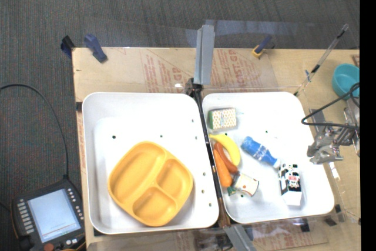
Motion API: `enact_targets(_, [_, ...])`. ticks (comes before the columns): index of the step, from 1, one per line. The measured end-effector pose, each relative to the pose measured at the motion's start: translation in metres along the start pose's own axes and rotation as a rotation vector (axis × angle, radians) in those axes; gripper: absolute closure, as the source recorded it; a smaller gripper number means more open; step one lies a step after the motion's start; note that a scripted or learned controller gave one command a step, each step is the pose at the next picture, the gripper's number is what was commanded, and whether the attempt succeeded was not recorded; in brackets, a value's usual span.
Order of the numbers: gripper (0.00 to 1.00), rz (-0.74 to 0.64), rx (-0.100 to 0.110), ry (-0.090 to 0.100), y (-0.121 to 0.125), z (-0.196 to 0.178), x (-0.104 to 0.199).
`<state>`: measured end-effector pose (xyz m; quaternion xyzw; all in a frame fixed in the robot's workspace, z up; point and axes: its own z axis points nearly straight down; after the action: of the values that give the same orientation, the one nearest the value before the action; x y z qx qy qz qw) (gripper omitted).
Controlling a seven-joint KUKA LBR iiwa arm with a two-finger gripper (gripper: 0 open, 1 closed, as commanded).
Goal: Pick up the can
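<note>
Control pendant [50, 214] sits lower left. Blue can [258, 151] lies in right bin [264, 97]. Gripper [326, 151] hangs at the bin's right edge, open or closed unclear.

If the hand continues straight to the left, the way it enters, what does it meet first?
Probably the black-and-white carton, nearest to the hand at the right bin edge. The blue can lies farther left. Height is unclear, so it may pass above.

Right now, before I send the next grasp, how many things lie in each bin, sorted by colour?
Left bin:
Yellow: 1, the divided tray

Right bin:
Yellow: 1, the banana
Orange: 1, the carrot
Blue: 1, the bottle
White with black: 1, the carton
Green and white: 2, the sponge and a small packet

Total: 7
</note>
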<state>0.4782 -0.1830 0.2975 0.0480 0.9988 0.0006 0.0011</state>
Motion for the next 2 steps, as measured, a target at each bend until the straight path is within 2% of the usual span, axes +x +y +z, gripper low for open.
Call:
enact_targets(1, [1.0, -0.232, 0.0, -0.002, -0.009, -0.023, -0.02])
enact_targets(2, [1.0, -0.515, 0.0, -0.003, -0.029, -0.025, -0.008])
